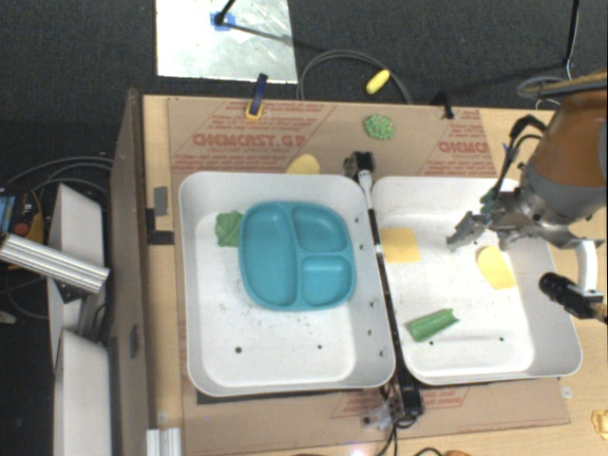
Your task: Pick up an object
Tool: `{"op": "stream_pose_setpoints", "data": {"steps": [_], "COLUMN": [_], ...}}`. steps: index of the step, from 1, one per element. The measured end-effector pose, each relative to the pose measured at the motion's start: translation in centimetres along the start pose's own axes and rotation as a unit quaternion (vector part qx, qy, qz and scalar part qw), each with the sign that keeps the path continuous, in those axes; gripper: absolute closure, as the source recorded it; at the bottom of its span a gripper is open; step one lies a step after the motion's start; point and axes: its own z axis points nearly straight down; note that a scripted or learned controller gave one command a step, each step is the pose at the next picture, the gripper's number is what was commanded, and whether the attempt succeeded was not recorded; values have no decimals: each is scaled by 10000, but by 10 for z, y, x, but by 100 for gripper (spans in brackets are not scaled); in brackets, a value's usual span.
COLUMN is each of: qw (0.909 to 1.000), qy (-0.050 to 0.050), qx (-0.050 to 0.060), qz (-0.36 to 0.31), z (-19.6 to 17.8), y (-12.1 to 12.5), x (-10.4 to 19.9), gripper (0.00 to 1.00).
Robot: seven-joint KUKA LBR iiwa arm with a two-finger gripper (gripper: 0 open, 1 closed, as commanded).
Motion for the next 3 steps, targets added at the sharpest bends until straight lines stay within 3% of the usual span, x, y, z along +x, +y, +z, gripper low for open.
{"op": "stream_pose_setpoints", "data": {"steps": [1,2,3], "qw": [10000,10000,10000], "qy": [22,10,-31], "qx": [55,21,-60], "qz": [7,11,-3], "z": [79,122,47], "y": [-41,-72,9], "x": [29,36,-29], "gripper": [0,0,0]}}
